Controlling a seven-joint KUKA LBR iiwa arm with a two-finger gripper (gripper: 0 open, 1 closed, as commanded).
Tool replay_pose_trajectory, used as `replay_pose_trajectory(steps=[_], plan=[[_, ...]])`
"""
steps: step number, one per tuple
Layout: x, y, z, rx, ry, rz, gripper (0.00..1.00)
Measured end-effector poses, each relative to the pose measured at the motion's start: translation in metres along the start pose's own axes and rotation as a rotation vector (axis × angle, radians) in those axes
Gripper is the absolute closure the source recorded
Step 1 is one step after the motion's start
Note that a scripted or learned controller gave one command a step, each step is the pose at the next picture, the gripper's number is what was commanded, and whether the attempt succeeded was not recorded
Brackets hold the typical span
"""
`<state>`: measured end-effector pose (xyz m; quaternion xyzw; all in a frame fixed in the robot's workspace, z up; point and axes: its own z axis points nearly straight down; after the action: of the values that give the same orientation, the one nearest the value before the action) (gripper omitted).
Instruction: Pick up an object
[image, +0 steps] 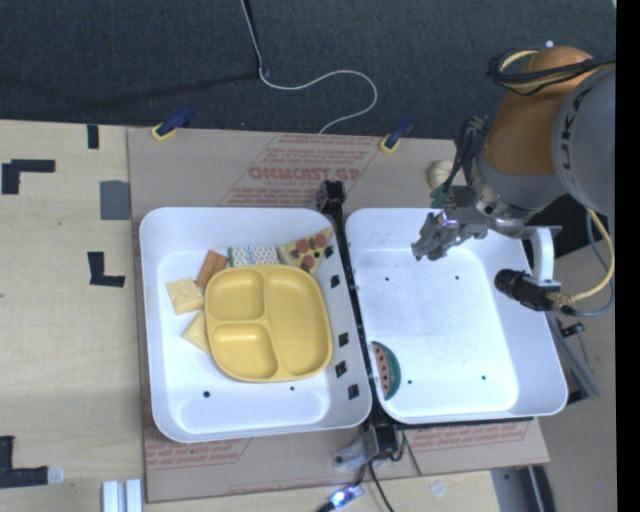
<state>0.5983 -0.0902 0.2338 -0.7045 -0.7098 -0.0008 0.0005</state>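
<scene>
A: Start at the near edge. What's there?

B: The cardboard sheet (290, 170) under both bins shows along the near side of the tabletop (60, 330). Just beyond it, in the right bin (520, 390), a watermelon-slice toy (386, 368) lies against the left wall at the near-left corner.

A: And the left bin?

B: The left bin (160, 400) holds a yellow divided plate (268, 322) near its middle, flat, three compartments up. Pale cracker-like pieces (186, 297) poke out from its left edge, touching it. On the far side of the plate sits a row of small things — a brown stick-shaped piece (210, 267), a speckled flat piece (253, 256), and a pizza-slice toy (309, 249) toward the right wall.

A: Where's the gripper?

B: The gripper (437, 240) hangs over the far part of the right bin, well apart from the watermelon slice. It's dark and small from here; I cannot tell whether the fingers are spread or pressed together, and nothing shows between them.

A: Farther back?

B: The grey arm (590, 110) with its orange band (525, 130) comes in from the far right. A small pale ball-like object (440, 174) rests on the cardboard just past the right bin — and a thin white cable (300, 82) loops across the dark floor (120, 50) beyond.
</scene>
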Motion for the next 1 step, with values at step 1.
replay_pose_trajectory(steps=[1], plan=[[0.0514,0.0308,0.0031,0.0,-0.001,0.0,1.0]])
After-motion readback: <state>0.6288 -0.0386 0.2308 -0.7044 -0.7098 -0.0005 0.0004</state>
